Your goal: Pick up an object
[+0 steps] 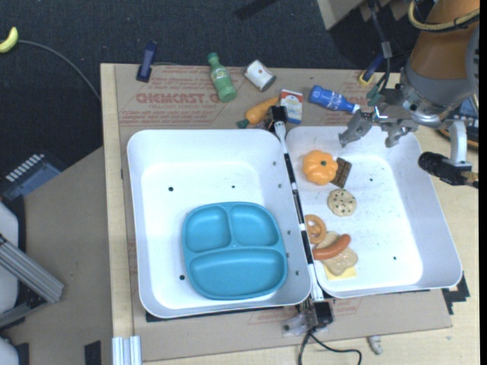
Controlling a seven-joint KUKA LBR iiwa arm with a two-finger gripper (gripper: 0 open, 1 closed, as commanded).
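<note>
1. The pincer (375,130) hangs over the far edge of the right bin (426,226), its two grey fingers (351,132) spread apart with nothing between them (so it is released, not grasping).
2. The arm (441,52) comes in from the upper right, its orange band (455,2) showing above the wrist.
3. In the right bin, nearest the pincer, lies an orange pumpkin (319,166), with a dark brown block (342,172) touching its right side.
4. Just below those sits a round speckled cookie (342,202).
5. Further toward the near edge, by the bin's left wall, a pretzel (313,227) lies just beside a sausage (333,246), which rests on a pale slice with a yellow piece under it (342,265).
6. The left bin (152,181) holds a blue divided plate (233,249) with three compartments, set toward its near side.
7. On the tabletop (183,97) beyond the bins lie a green bottle (222,77), a small dark blue item (146,61), a white tin on its side (259,74), a carrot (261,112), a small carton (290,105) and a blue bottle (332,99) lying flat, near the pincer's left finger but apart from it.
</note>
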